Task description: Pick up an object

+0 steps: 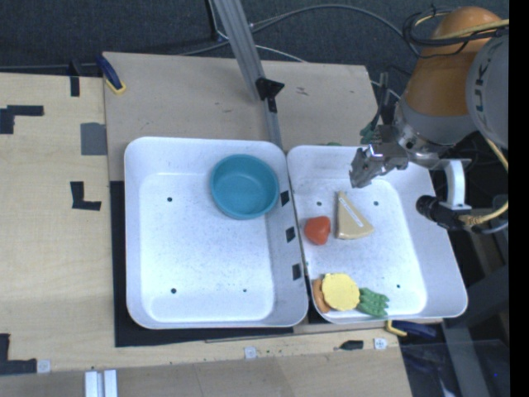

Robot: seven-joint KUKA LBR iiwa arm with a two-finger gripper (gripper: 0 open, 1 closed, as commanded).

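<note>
1. Two white bins sat side by side on the bench: left bin, right bin.
2. Left bin held a blue bowl, upright, near its far right corner.
3. Right bin held a tan wedge-shaped block near its middle, with a small red-orange round object just beside it on the left.
4. Near the front left corner of the right bin: a yellow round piece touching a green leafy piece.
5. Gripper hung over the far part of the right bin, just above the wedge, apart from it, nothing seen between its tips.
6. Finger state: could not tell, too dark and small.
</note>
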